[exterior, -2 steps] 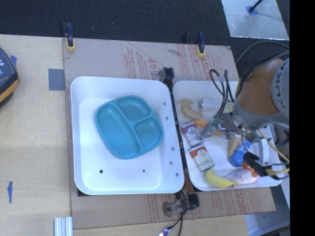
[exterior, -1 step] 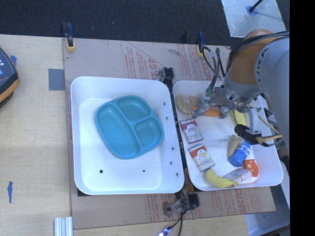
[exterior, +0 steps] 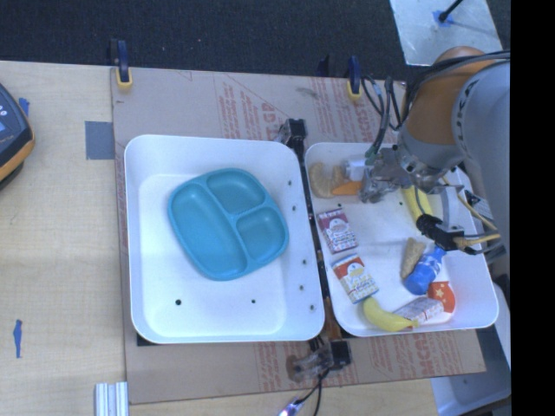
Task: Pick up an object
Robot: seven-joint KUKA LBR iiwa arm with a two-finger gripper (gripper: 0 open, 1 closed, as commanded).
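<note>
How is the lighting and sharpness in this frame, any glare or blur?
Camera view: even, bright lighting; the white bins look nearly washed out; the blue plate reads crisp; the gripper is soft and cluttered; small packets lack legible detail.

Setting: robotics lab test bench — a grey and orange arm (exterior: 460, 102) is reaching over two white bins (exterior: 139, 232) sitting on clamped cardboard (exterior: 251, 102), cables (exterior: 381, 102) are trailing across it, tape marks (exterior: 98, 139) are showing on the wooden bench (exterior: 52, 276) — dark carpet (exterior: 217, 16) lying behind.
</note>
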